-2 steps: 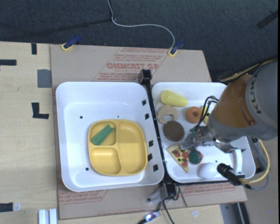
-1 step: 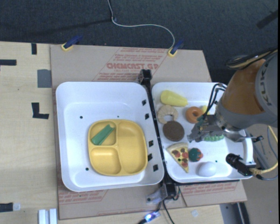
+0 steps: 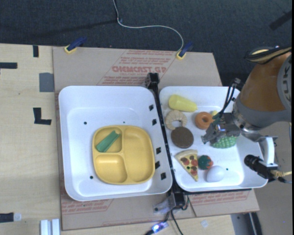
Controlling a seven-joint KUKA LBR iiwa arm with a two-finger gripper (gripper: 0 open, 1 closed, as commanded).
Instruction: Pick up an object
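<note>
The right bin [image 3: 230, 182] holds several toy foods: a yellow lemon-like piece [image 3: 182, 103], a beige ring [image 3: 176, 118], an orange donut [image 3: 203, 120], a brown round cookie [image 3: 182, 137], a pizza slice [image 3: 188, 162], a small red and green piece [image 3: 204, 161], a white egg [image 3: 215, 174] and a green bumpy bunch [image 3: 224, 142]. My gripper [image 3: 216, 132] hangs low over the green bunch, just right of the donut. The arm [image 3: 264, 94] covers the bin's right side.
The left bin [image 3: 71, 131] carries a yellow divided plate [image 3: 132, 160] with a green piece [image 3: 108, 141] in its upper left compartment. A black clip [image 3: 152, 79] sits between the bins at the back. A cable [image 3: 137, 26] runs behind the cardboard.
</note>
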